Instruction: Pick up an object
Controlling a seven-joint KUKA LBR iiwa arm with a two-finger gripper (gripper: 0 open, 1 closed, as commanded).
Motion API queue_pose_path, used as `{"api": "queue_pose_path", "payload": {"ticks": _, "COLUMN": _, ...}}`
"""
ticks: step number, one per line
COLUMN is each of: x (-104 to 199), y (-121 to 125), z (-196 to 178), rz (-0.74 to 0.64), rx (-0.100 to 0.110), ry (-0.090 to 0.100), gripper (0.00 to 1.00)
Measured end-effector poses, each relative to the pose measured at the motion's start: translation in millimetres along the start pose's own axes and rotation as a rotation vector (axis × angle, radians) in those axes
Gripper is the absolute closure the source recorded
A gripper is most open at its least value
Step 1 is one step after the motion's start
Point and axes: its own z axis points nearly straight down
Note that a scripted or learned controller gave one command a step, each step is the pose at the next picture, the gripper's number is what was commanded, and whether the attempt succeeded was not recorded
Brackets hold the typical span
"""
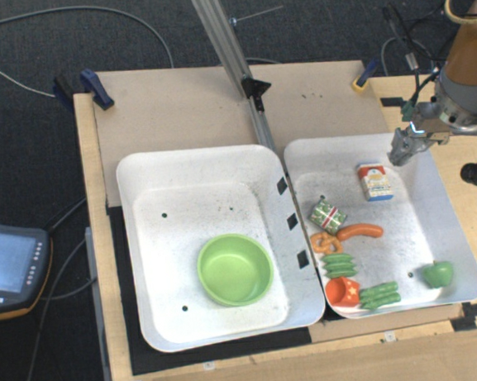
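Arm (467,66) — one unit, rounded casing. Upper segment pale with a yellow-orange ring at the top edge; below it a broad orange-brown band, then a grey wrist collar. Black cables (413,46) run along its outer side. Gripper (402,148) — small, grey metal, with a bluish fitting at its base.

Single fixed overhead camera, slanted down on the right bin (439,201), probably from its near side.

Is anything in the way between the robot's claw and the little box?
Nothing visible is. The gripper hangs at the right bin's top right edge, and the little box lies just beside it on bare floor.
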Motion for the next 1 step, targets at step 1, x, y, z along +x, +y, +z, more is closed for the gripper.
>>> {"api": "queue_pose_path", "payload": {"ticks": 1, "x": -0.1, "y": 0.9, "z": -36.8, "rz": 0.0, "rx": 0.0, "ry": 0.0, "gripper": 1.0}}
